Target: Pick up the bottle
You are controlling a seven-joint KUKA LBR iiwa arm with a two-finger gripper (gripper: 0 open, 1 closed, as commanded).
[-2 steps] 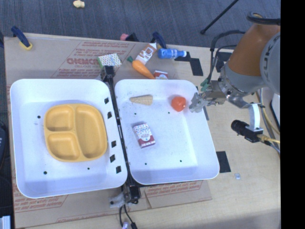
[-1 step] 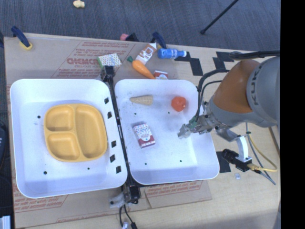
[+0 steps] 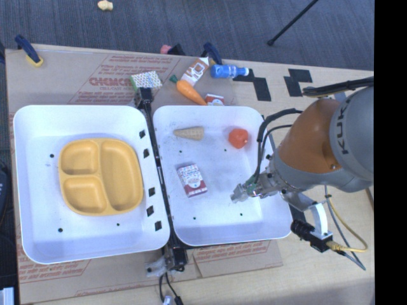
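Desk (image 3: 57, 75): brown cardboard-covered surface carrying two shallow white bins side by side.
Left bin (image 3: 32, 221): shallow white plastic tray; holds a yellow three-compartment plate (image 3: 100, 175), lying flat near its middle.
Right bin (image 3: 216, 224): shallow white plastic tray; holds a tan cone-shaped piece (image 3: 189, 133) near the far rim, a small red round item (image 3: 238, 138) to the right of it, and a small red-and-white printed packet (image 3: 191, 180) near the middle.
Bottle, candidate one (image 3: 194, 72): small white bottle with an orange label, lying on the desk beyond the right bin's far rim, just beside an orange carrot-shaped toy (image 3: 190, 92).
Bottle, candidate two (image 3: 227, 72): small blue bottle with a pale cap, lying on its side on the desk, just right of the white one.
Arm (image 3: 318, 148): grey with an orange band, reaching in over the right bin's right side.
Pincer (image 3: 242, 194): low over the right bin's floor near its right wall; its spread cannot be told; nothing is seen pinched.
Progress: not begun, by my judgement. Both bottles lie outside the bins, well apart from the pincer.
Remaining: travel to the far desk edge, descend, close on a bottle, lift.
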